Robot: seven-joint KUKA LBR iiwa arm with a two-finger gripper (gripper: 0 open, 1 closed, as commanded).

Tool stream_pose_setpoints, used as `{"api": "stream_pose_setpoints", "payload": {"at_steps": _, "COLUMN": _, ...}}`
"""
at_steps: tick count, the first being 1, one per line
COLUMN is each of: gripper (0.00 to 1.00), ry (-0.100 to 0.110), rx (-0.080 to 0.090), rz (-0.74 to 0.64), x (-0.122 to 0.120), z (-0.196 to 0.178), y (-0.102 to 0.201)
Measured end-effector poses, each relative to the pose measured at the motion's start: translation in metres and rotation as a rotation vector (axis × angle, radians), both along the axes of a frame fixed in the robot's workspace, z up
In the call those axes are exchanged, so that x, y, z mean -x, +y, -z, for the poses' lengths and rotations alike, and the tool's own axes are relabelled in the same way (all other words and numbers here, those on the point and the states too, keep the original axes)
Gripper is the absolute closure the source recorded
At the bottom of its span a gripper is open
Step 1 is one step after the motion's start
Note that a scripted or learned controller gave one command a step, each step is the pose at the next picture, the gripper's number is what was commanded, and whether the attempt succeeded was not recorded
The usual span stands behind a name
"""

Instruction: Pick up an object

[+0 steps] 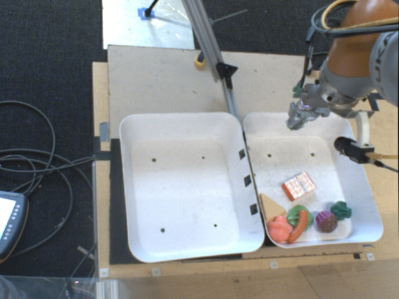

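Observation:
My gripper hangs over the far edge of the right bin, well above and behind the objects. Nothing shows between its fingers. In that bin's near half lie an orange-and-white waffle-like block, a tan wedge, a pink-orange toy, an orange carrot-like piece over a green one, a purple round toy and a dark green toy.
The left bin sits beside the right one, with a row of black clips along the shared wall. A grey pole slants down to the bins' far junction. Cables and a tablet lie at the left.

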State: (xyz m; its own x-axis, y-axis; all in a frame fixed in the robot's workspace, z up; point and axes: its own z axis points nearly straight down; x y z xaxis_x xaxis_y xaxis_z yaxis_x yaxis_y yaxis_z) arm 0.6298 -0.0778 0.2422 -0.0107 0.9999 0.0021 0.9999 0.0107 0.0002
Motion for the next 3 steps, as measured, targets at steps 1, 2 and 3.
{"api": "stream_pose_setpoints", "payload": {"at_steps": 1, "gripper": 1.0, "ry": 0.0, "rx": 0.0, "rz": 0.0, "x": 0.007, "z": 0.007, "y": 0.057}}
{"api": "stream_pose_setpoints", "payload": {"at_steps": 2, "gripper": 1.0, "ry": -0.001, "rx": -0.001, "rz": -0.001, "x": 0.012, "z": 0.002, "y": 0.112}}
{"api": "stream_pose_setpoints", "payload": {"at_steps": 3, "gripper": 1.0, "ry": -0.003, "rx": -0.001, "rz": 0.0, "x": 0.006, "z": -0.005, "y": 0.16}}
